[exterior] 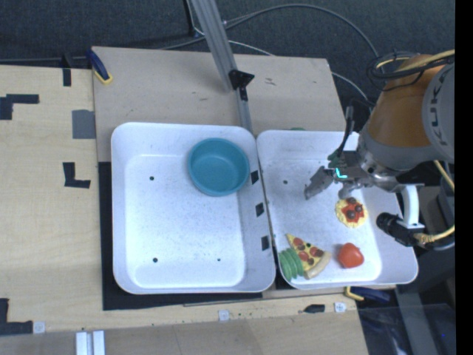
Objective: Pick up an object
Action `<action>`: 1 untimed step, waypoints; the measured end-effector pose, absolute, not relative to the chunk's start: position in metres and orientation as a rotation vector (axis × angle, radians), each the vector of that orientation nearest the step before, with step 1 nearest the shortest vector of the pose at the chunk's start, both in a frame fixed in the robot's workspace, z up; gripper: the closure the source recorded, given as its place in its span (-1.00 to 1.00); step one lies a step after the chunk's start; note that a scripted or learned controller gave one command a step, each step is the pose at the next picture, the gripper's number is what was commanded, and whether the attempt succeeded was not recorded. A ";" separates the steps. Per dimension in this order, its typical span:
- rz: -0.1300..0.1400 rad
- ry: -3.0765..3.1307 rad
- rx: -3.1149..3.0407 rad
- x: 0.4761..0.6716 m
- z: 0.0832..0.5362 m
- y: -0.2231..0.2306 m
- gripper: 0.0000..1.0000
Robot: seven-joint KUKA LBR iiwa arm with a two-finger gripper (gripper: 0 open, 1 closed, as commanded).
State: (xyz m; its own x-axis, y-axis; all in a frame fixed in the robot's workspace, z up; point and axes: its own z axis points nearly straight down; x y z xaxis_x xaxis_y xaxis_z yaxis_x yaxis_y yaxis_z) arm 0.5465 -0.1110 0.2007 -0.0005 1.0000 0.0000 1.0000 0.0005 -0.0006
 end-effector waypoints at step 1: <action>0.001 -2.222 -2.221 0.546 0.201 -0.111 -1.00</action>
